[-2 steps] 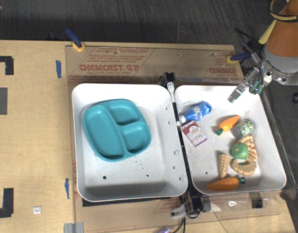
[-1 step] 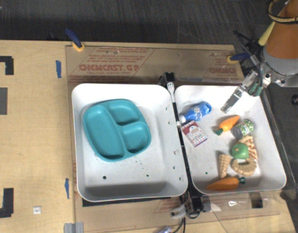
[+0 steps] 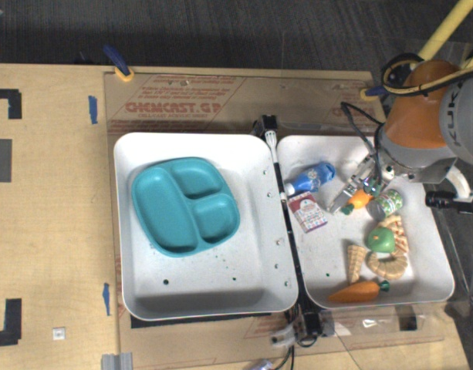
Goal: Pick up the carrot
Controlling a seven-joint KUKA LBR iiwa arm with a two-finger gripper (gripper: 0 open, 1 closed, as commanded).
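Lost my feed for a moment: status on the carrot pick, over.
Gripper low in right bin, over a small orange piece. Carrot lying at the bin's near edge, apart from gripper, not held. Ice-cream cone and pretzel beside it.

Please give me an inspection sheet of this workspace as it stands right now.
Surface: two white bins, left bin and right bin, on a brown bench.
Job's things: carrot lies at the right bin's near edge, apart from the gripper.
Clutter: teal divided tray in the left bin; blue wrapper, card, cone, green toy.
Grippers: gripper low over the right bin, near a small orange item.
Cables: black cable by the arm.
Surroundings: dark floor.
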